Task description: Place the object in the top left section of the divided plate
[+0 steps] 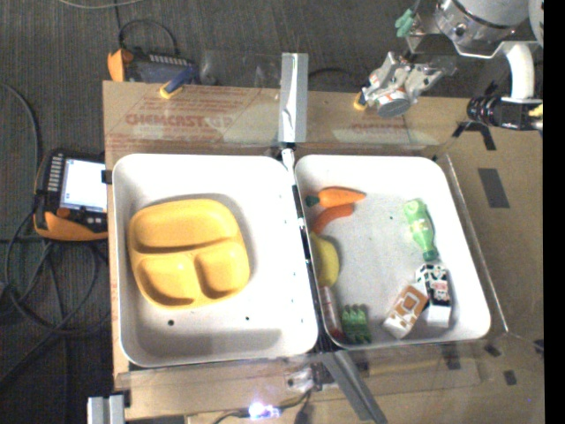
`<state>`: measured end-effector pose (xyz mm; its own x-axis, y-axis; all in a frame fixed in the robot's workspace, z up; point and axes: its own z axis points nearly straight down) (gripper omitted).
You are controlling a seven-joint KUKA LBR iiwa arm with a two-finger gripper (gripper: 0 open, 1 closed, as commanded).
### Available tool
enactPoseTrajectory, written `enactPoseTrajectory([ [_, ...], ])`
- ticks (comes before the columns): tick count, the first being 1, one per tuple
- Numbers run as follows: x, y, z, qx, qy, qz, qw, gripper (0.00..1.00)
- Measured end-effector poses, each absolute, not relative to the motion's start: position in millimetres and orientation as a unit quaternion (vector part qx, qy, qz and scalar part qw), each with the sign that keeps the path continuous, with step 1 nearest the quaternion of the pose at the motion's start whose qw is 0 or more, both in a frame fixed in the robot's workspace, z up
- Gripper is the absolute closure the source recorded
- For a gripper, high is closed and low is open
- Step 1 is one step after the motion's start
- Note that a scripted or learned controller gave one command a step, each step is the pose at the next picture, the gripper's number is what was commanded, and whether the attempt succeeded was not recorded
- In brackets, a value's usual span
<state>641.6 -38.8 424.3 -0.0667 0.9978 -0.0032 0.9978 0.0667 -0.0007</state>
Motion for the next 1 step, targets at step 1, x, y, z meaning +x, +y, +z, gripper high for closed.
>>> enactPoseTrajectory([
  [1,527.2,-30.0,361.7,0.683,0.73,-0.0021,0.0,1.0],
])
